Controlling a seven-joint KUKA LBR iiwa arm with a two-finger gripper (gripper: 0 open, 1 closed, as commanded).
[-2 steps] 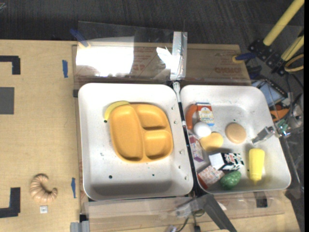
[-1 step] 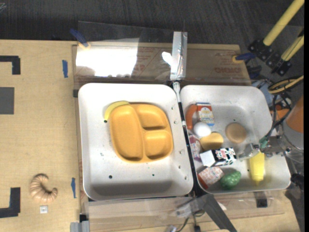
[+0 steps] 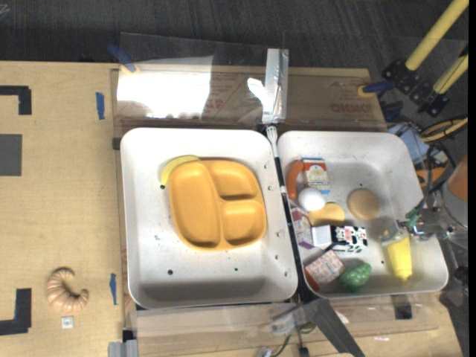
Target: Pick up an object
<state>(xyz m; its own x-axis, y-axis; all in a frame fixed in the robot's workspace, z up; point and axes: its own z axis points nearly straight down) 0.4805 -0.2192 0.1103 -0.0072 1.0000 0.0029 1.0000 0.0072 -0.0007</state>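
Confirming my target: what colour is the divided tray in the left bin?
Orange-yellow; the divided tray shows best in the camera view.

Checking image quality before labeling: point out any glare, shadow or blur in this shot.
Camera view: strong white glare on the clear plastic sheet behind the left bin; soft shadow along that bin's near wall; the gripper at the right bin's edge looks slightly blurred; the yellow divided tray and the right bin's items are evenly lit and fairly sharp.
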